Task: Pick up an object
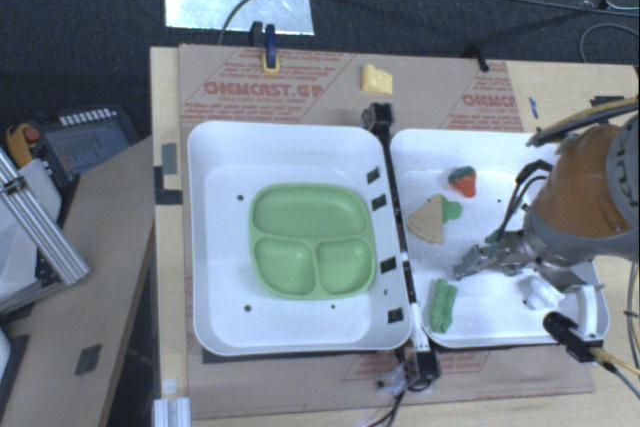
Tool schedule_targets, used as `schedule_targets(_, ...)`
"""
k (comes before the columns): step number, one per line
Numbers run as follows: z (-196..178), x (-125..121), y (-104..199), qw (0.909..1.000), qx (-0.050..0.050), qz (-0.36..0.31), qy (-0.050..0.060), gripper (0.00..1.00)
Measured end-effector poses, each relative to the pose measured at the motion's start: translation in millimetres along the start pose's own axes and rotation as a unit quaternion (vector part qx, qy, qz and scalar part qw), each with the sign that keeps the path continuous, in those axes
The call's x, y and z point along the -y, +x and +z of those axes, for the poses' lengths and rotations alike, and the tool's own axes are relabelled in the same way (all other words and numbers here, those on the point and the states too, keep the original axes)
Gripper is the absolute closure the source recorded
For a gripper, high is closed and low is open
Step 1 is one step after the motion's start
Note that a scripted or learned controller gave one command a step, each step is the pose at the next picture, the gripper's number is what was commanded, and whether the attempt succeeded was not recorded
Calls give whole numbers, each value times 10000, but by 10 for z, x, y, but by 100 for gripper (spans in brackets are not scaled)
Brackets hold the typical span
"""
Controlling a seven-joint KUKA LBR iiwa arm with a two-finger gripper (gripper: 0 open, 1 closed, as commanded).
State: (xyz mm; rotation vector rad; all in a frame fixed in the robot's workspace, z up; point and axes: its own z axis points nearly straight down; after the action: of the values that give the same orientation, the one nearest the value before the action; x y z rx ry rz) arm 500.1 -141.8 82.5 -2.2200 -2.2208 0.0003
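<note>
Right bin point(480, 330): claw point(470, 265) hovers, state indeterminate, between wedge point(428, 220) and green pod point(441, 304). Pod judged light, stiff, slightly slick; grip across its narrow middle.

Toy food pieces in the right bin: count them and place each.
3. A red strawberry near the far wall, a tan wedge just in front of it, a green piece by the near-left corner. The arm may hide others.
</note>
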Motion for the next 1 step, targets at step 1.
schedule_targets(1,-126,-12,-4,10000,7,-4,-18,100)
